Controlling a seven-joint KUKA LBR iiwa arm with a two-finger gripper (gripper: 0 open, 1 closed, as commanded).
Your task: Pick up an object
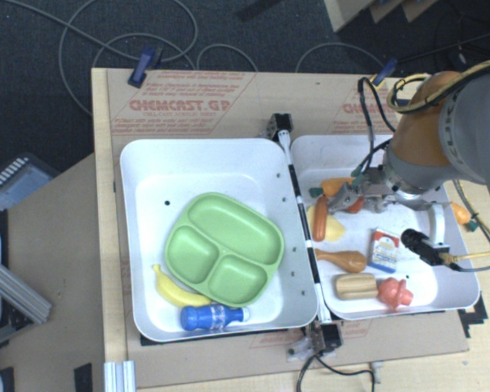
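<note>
i see the gripper [353, 196] low in the far part of the right bin [465, 291], under the grey arm [461, 129] with its orange band [420, 125]. i cannot tell whether it is parted or closed; the wrist hides that. right at the claw lie an orange carrot-like piece [333, 187] and a red bit [356, 206], touching or nearly so; i can't say which. just to its left and nearer me sits a hot dog [319, 219] beside a pale yellow piece [334, 230]. nearer still are a drumstick [343, 260], a bread roll [355, 285], a red-pink toy [394, 292] and a small red-and-blue carton [384, 250], all apart from the claw.

the left bin [147, 178] holds a green divided plate [222, 248], a banana [176, 290] tucked under its near edge, and a blue bottle [212, 318] lying on its side. both bins rest on a brown board [192, 100] printed with red lettering. dark carpet [33, 72] with looping cables [106, 23] lies beyond.

the carrot-like piece is small, orange, tapered; the hot dog is orange-red and slim.
</note>
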